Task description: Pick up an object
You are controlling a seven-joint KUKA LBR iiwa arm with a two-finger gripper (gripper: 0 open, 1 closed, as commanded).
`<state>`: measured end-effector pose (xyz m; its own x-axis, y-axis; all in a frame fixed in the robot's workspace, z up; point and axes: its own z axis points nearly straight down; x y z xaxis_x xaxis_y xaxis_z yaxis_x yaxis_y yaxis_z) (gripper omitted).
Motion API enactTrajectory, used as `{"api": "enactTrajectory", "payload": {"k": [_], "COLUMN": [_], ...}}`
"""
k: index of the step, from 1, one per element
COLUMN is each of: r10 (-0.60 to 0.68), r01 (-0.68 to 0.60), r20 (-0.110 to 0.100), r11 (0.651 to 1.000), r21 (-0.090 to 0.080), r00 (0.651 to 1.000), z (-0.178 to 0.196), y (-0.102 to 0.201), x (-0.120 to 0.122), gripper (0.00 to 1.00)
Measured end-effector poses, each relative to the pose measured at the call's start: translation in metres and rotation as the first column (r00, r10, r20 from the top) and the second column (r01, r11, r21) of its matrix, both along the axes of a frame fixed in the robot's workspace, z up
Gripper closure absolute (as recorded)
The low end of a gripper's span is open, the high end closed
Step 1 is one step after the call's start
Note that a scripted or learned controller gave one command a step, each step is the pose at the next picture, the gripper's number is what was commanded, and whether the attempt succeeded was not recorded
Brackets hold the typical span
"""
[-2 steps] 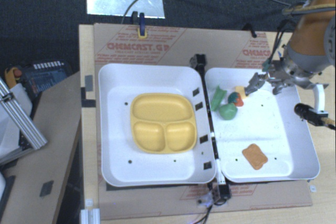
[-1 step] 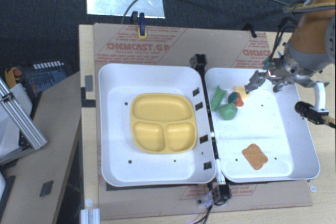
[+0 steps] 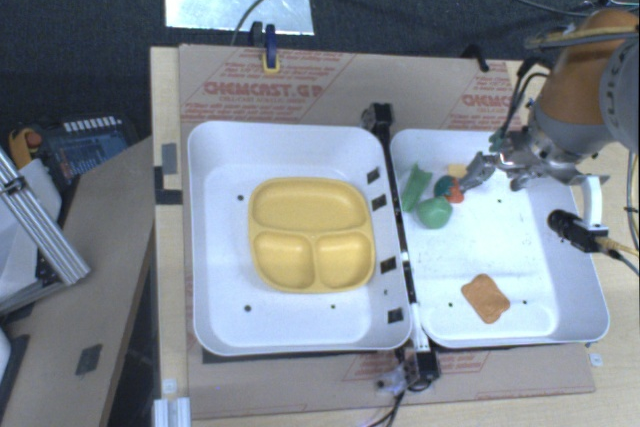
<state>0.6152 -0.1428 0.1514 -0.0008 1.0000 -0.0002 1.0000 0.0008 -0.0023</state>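
Note:
In the right bin (image 3: 560, 315), several small objects lie loose. A green elongated piece (image 3: 415, 185) and a round green piece (image 3: 434, 212) sit near the bin's left wall. A small orange piece (image 3: 455, 194) and a yellow bit (image 3: 457, 171) lie just right of them. A tan, biscuit-like piece (image 3: 486, 298) rests near the front. My gripper (image 3: 498, 176) hovers over the back of the right bin, open, with nothing between its fingers. Its left fingertip (image 3: 474, 177) is close to the orange piece.
The left bin (image 3: 215, 245) holds a yellow three-compartment plate (image 3: 310, 233). A black divider (image 3: 392, 215) runs between the bins. A black part (image 3: 572, 229) on the arm juts over the right bin's right side. A cable arcs across the back.

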Motion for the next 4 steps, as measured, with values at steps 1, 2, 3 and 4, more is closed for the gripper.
{"api": "enactTrajectory", "payload": {"k": [1, 2, 3, 4], "r10": [0.000, 0.000, 0.000, -0.001], "r01": [0.000, 0.000, 0.000, 0.001], "r20": [0.001, 0.003, 0.007, 0.007], "r11": [1.000, 1.000, 1.000, 1.000], "r21": [0.000, 0.000, -0.001, -0.001], "r00": [1.000, 1.000, 1.000, 1.000], "z": [-0.057, -0.067, -0.055, -0.004], "y": [0.001, 0.002, 0.001, -0.009], "x": [-0.008, -0.008, -0.007, -0.007], "gripper": [0.00, 0.00, 1.00, 1.00]}}
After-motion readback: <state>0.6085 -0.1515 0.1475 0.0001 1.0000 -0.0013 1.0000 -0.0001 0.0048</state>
